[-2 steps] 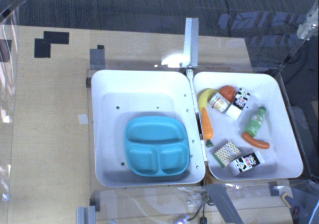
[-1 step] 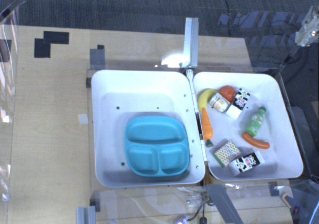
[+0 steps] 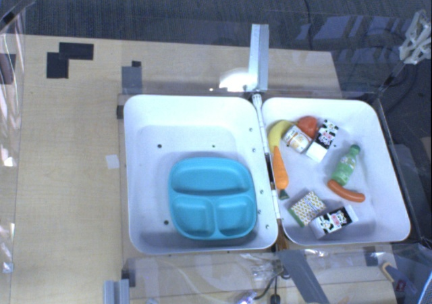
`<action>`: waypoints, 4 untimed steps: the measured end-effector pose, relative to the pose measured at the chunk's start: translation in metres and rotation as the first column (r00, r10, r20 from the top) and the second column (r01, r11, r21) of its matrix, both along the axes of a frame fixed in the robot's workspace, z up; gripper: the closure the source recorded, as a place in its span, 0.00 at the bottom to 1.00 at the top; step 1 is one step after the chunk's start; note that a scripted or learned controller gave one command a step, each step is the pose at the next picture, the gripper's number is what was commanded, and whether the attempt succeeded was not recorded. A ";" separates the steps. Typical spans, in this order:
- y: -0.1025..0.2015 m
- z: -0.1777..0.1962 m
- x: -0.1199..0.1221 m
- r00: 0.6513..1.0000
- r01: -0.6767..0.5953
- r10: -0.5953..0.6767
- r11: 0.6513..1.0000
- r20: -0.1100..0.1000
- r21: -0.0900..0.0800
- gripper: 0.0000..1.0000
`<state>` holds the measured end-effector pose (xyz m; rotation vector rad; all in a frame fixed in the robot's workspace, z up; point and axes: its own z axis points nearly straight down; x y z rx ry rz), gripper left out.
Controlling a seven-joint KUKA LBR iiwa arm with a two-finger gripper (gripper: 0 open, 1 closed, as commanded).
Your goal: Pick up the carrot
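There are 2 white bins: the left bin (image 3: 135, 161) holds 1 blue divided tray (image 3: 212, 196) with 3 compartments, and the right bin (image 3: 378, 161) holds 9 small items. Those are 1 carrot (image 3: 279, 168) at 9 o'clock, 1 banana (image 3: 277, 130) at 11, 1 small can (image 3: 295, 139), 1 red tomato-like piece (image 3: 308, 124), 2 cow-print cartons (image 3: 328, 134) (image 3: 335, 220), 1 green bottle (image 3: 345, 165), 1 sausage (image 3: 346, 192) and 1 patterned box (image 3: 308, 207).

An orange carrot (image 3: 279, 168) with a small green stub at its lower end lies flat in the right-hand white bin (image 3: 378, 127), hard against the bin's left wall, running lengthwise along it, just below a yellow banana (image 3: 276, 132).
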<state>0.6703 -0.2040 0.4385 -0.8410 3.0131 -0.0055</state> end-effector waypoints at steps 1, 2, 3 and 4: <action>0.002 0.014 0.002 1.000 0.000 0.000 1.000 0.013 0.001 1.00; 0.000 0.000 0.000 0.966 -0.260 0.260 0.966 -0.002 -0.002 1.00; 0.002 0.014 0.002 0.966 -0.260 0.260 0.966 0.011 -0.004 1.00; 0.004 0.027 0.004 0.966 -0.259 0.259 0.966 0.024 -0.006 1.00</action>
